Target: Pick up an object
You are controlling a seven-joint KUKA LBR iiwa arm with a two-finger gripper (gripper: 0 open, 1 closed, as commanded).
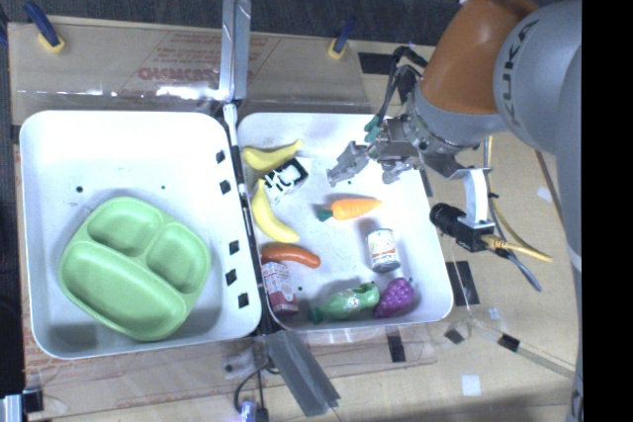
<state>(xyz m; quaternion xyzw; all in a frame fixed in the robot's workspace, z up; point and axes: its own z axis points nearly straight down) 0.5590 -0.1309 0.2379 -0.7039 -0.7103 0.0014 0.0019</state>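
My gripper (369, 169) hangs over the upper middle of the right bin (427, 212), open, with nothing between its fingers. Just below it lies an orange carrot (351, 208) with a green end. A small tin can (384, 249) stands below the carrot. To the left are two yellow bananas (272, 155) (271, 214) with a black-and-white item (287, 178) between them. Along the bin's front lie a red sausage-like piece (292, 255), a red-labelled can (280, 289), a green bottle-shaped item (344, 302) and purple grapes (397, 294).
The left bin (59, 143) holds a green divided plate (134, 267). A metal divider post (235, 44) rises between the bins at the back. The grey arm with its orange band (485, 44) reaches in from the right, above the right bin's far edge.
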